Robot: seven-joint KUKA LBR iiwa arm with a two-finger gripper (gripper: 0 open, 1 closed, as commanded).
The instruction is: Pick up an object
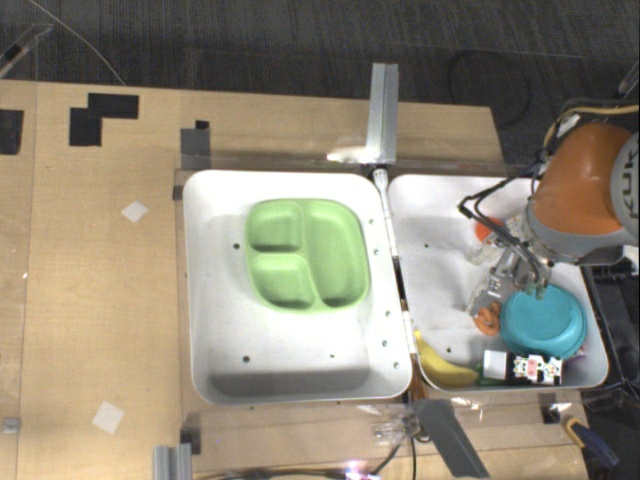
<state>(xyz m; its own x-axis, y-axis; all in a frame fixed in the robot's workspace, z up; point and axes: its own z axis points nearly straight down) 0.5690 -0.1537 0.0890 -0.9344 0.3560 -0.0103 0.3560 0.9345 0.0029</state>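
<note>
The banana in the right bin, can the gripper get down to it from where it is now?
Probably yes. The banana lies uncovered along the right bin's front left corner, with the gripper nearby. The bin wall beside it and the teal bowl could crowd the approach.

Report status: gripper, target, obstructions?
Gripper low in right bin, nothing seen held. Orange object beneath it. Teal bowl and banana close by.

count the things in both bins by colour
green: 1, divided plate
teal: 1, bowl
yellow: 1, banana
orange: 1, small piece by the hand
black and white: 1, small box
total: 5
</note>
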